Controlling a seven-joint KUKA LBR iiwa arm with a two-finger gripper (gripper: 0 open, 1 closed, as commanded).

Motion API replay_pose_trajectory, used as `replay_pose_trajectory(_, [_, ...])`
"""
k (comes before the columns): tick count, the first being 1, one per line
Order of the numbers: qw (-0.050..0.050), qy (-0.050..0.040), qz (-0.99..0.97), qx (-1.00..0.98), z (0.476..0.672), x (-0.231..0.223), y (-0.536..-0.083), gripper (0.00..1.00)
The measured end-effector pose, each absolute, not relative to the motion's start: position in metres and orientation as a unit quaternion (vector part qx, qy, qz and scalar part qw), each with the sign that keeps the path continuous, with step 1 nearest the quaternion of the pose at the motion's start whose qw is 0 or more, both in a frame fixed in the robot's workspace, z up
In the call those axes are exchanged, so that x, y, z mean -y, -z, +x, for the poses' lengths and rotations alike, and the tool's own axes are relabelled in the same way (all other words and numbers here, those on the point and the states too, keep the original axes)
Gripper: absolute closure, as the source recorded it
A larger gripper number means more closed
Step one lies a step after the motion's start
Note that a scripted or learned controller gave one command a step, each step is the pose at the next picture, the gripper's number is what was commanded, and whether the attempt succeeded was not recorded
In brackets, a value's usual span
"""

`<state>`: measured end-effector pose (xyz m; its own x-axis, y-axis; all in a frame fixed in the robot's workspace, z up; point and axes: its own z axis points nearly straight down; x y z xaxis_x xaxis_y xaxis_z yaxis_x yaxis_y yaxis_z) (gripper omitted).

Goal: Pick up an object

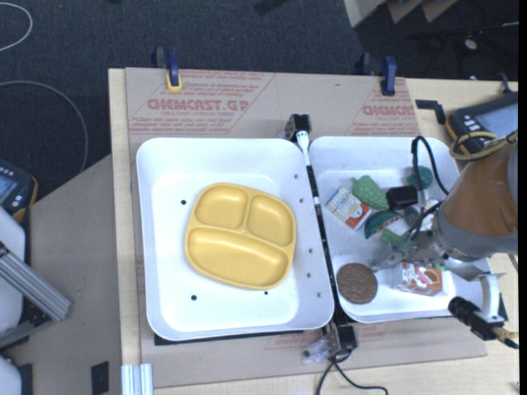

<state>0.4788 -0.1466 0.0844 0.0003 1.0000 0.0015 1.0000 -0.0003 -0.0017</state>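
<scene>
Beside the left bin (156,220), which is occupied by a yellow divided plate (240,234), the right bin (346,151) is reached into by the arm (486,208). The gripper (399,253) is lowered among the clutter near a green object (370,192), a small carton (347,207), a brown disc (356,282) and a red-and-white packet (420,278). Whether anything is pinched cannot be told.

One fixed cam above bench (247,97), looking down at a slant, w/ both bins (156,220) in frame.
</scene>
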Motion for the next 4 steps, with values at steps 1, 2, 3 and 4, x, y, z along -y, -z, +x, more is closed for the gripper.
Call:
replay_pose_trajectory(1, [0.001, -0.0001, -0.707, 0.707, 0.4788, 0.1466, -0.0844, 0.00])
replay_pose_trajectory(2, [0.001, -0.0001, -0.707, 0.707, 0.4788, 0.1466, -0.0844, 0.00])
replay_pose_trajectory(3, [0.001, -0.0001, -0.707, 0.707, 0.4788, 0.1466, -0.0844, 0.00])
replay_pose_trajectory(4, [0.001, -0.0001, -0.707, 0.707, 0.4788, 0.1466, -0.0844, 0.00])
